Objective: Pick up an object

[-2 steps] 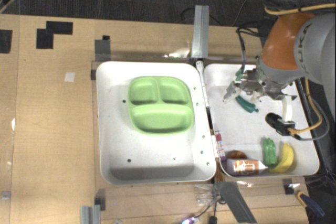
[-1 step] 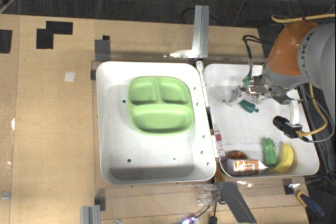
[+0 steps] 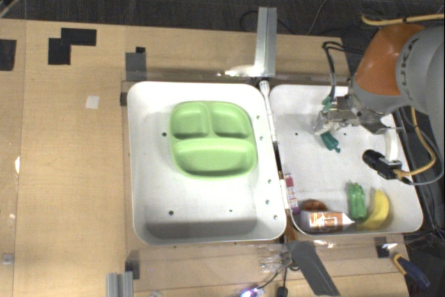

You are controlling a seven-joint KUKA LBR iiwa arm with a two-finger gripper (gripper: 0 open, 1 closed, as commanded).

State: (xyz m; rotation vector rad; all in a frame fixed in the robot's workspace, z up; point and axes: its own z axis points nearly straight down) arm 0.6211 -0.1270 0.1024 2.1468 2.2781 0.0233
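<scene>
The end effector [image 3: 328,120] hangs over the right bin [image 3: 306,174], toward that bin's 11 o'clock. How far it is open cannot be told from above, nor whether it has hold of anything. A small teal object [image 3: 331,142] lies on the bin floor at the end effector's 6 o'clock, right at its tip; whether the two touch is unclear. The object's long axis runs from 10 o'clock to 4 o'clock, its darker end toward 4 o'clock.

Well apart from it, at the bin's 5 o'clock, a banana [image 3: 379,211] lies with a green item [image 3: 357,201] just beside it at 9 o'clock. A brown and orange container [image 3: 325,220] rests along the near wall. On the tabletop [image 3: 62,149], the left bin [image 3: 149,170] holds a green divided plate [image 3: 212,138].
</scene>
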